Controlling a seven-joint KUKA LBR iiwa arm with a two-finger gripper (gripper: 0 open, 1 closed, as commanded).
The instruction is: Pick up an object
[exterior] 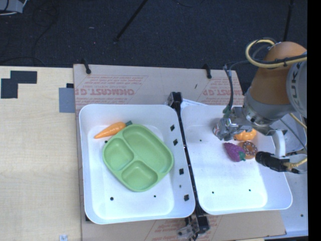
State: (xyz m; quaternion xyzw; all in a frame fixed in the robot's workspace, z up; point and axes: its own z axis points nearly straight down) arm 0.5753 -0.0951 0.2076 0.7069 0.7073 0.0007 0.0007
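Note:
My gripper [226, 128] hangs low over the upper right part of the right bin [220, 185]. Just right of it lies a small orange toy [246, 134], partly under the wrist. A purple eggplant-like toy [232, 151] lies just below the gripper, and a brown ring-shaped toy [248, 148] touches the eggplant's right side. A small pinkish thing [217, 130] shows at the gripper's left edge; whether it is held is hidden.
The left bin [95, 190] holds a green divided plate [138, 156] and an orange carrot [111, 129] at its upper left. A black divider [181, 149] runs between the bins. The right bin's lower half is bare white floor.

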